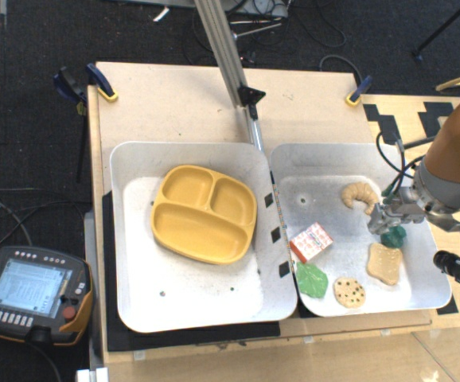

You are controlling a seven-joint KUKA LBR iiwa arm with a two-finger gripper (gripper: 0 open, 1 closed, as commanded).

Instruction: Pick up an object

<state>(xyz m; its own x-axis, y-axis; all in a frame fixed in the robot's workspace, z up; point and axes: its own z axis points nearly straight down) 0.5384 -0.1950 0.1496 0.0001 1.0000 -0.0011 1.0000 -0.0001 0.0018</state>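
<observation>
Far to my left, off the bench, a teach pendant lies on the dark floor. On the bench itself, the left bin holds a single thing: a yellow divided plate with three compartments, lying flat toward the upper middle of the bin, with nothing in its compartments.

The right bin is next, its inner edge touching the left bin. Going across it, I count six things, one of each. Nearest the shared edge is a green leafy piece, low in the bin. Just above it sits a small red and white packet, tilted. Then comes a round cookie with dark chips, near the bottom rim. Above that, toward the middle, is a tan curved croissant. Further right lies a tan slice of toast. Just above the toast is a dark green object, partly hidden under my own fingers.

My pincer hangs low over the right side of that bin, between the croissant and the toast, directly over the dark green object. I cannot tell whether it is spread or pressed together, nor whether it touches or grips that green object.
</observation>
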